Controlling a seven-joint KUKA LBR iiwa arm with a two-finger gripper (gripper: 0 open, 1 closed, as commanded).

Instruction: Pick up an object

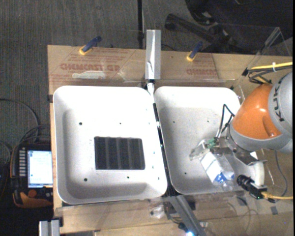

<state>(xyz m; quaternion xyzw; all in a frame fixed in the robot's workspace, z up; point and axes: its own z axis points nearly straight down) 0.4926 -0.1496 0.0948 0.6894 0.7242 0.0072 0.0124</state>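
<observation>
A black ridged rectangular block (119, 153) lies flat in the middle of the left bin (69, 107). In the right bin (187, 102), a clear plastic bottle with a blue label (217, 172) lies near the front right corner. My gripper (204, 149) is low over the right bin, just above and to the left of the bottle's upper end, under the orange-banded wrist (253, 117). Whether it touches the bottle is unclear from here, because the wrist body covers part of it.
The two bins meet at a central ridge (158, 127). A cardboard sheet with two clamps (90, 45) lies behind the bins. A teach pendant (33, 167) sits to the left of the bench. Cables run along the right side by the arm.
</observation>
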